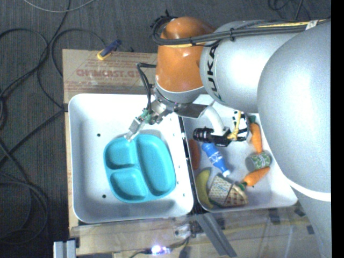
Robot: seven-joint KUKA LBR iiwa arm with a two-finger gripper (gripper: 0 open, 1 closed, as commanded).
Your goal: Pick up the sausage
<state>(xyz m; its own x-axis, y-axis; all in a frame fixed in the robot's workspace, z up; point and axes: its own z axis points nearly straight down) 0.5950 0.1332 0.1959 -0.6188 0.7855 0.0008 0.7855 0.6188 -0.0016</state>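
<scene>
Claw (132,129) of the grey arm hangs over the left bin (86,144), its tips just above the upper rim of a blue divided tray (141,168); whether it is wide or narrow cannot be told, and nothing shows between its tips. What looks like the sausage (194,153), reddish-brown, lies at the right bin's (279,195) left wall beside a blue bottle (216,156). Pickup appears not yet begun.

Blue divided tray (141,168) in left bin (86,144)
</scene>
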